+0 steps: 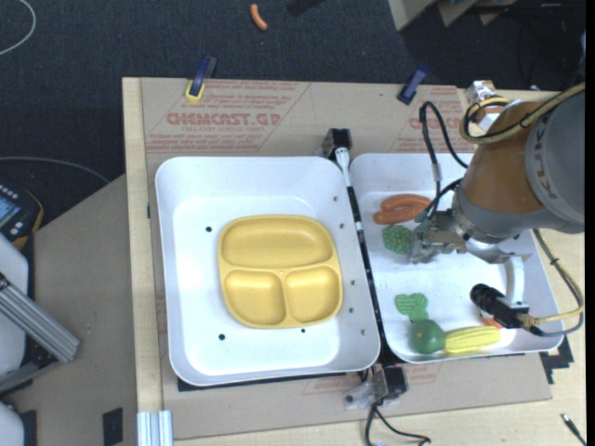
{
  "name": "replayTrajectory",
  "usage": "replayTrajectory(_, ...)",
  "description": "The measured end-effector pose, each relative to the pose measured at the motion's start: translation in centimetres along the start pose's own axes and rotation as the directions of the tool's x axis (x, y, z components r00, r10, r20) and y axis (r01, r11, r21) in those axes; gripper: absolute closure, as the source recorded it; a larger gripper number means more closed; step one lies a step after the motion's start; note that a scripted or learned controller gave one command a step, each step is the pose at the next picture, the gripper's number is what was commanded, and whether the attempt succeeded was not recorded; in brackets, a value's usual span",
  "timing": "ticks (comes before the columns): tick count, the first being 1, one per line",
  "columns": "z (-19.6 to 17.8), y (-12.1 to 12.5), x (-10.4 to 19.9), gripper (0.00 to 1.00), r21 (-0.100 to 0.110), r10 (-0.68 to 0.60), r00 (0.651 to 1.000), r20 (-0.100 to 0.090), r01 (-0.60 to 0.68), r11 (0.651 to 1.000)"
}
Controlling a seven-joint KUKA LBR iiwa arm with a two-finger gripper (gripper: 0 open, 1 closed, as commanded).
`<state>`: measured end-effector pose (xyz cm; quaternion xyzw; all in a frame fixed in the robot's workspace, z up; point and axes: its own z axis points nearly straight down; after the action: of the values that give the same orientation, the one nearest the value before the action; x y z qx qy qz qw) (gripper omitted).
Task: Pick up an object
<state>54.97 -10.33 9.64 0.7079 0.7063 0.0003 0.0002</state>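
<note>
The left bin [177, 249] holds a yellow divided plate [277, 269] at its middle, with bare white floor on all sides. The right bin [372, 170] holds a carrot [402, 207] near its far left corner, a broccoli [398, 240] just beside it, a green piece [410, 304] lower down, and a green ball [428, 338] touching a corn cob [476, 340] along the near edge. The gripper [429, 242] hangs just right of the broccoli; whether it grips anything, I cannot tell.
</note>
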Motion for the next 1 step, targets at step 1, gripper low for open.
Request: replayTrajectory(1, -4.38, 0.17, -0.5, 1.0, -0.005, -0.001, 1.0, 0.002, 0.001, 1.0)
